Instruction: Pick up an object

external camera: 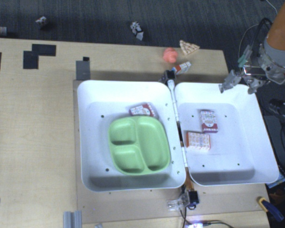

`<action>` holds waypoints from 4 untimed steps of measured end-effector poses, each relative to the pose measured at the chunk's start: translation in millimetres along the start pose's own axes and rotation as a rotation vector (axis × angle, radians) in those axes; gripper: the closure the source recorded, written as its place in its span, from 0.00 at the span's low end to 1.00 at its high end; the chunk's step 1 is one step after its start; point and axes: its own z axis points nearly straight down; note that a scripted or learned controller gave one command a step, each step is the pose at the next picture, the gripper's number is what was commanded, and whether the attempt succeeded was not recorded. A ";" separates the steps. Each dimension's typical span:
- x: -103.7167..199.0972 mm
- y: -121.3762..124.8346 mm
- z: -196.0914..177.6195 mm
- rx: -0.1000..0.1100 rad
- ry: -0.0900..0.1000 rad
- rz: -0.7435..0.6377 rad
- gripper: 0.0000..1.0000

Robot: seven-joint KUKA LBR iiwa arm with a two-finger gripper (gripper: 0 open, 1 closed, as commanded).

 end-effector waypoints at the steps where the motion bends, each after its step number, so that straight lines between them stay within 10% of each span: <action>1: 6.4 48.7 179.8 0.006 0.002 -0.001 0.00; 2: 30.7 31.0 194.9 0.000 0.000 -0.002 0.00; 3: 30.9 33.3 182.2 -0.007 -0.001 -0.003 1.00; 4: -53.4 -40.2 106.9 -0.001 -0.003 0.003 1.00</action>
